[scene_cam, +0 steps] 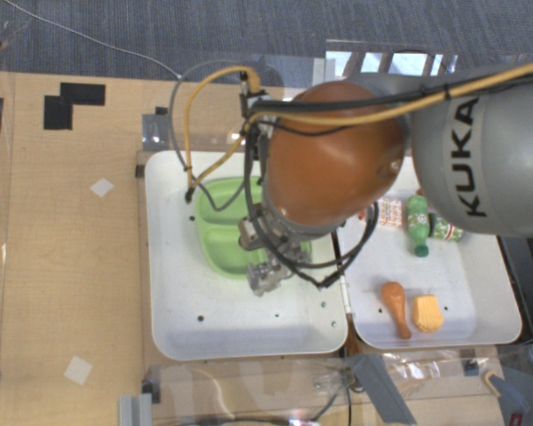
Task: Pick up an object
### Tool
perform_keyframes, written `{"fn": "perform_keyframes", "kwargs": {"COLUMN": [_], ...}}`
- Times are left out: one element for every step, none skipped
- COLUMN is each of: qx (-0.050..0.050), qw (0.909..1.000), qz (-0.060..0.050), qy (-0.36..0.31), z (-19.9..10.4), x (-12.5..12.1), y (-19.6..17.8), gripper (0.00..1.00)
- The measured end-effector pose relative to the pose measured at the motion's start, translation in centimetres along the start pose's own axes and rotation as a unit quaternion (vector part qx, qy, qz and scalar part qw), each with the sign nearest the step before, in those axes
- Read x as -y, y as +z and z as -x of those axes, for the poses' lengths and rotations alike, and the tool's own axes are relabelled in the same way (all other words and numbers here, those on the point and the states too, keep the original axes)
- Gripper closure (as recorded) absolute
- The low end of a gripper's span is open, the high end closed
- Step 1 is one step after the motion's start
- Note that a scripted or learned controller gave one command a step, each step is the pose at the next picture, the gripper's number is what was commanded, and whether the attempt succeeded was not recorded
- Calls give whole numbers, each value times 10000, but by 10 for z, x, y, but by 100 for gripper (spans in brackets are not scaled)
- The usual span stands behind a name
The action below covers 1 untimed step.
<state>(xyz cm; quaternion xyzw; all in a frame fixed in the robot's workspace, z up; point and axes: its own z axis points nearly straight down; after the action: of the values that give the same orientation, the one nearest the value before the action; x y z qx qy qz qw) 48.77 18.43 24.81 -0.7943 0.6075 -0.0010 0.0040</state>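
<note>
Looming over both bins, the arm sets its tool at the green dish's lower edge in the left bin; its grip cannot be told. Right bin: bottle, drumstick, yellow block.

Pincer over green tray in left bin, bottle, orange block in right bin

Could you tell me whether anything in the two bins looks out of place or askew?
Nothing stands out. The green tray lies flat in the left bin, under the gripper. In the right bin, the green bottle lies on its side, with the orange drumstick toy and yellow block loose nearby.
</note>
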Motion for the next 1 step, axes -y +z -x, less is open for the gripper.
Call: {"fn": "perform_keyframes", "kwargs": {"qx": [8], "qw": [9972], "qz": [14], "qy": [-749], "z": [51], "x": [12], "y": [23], "gripper": [100]}}
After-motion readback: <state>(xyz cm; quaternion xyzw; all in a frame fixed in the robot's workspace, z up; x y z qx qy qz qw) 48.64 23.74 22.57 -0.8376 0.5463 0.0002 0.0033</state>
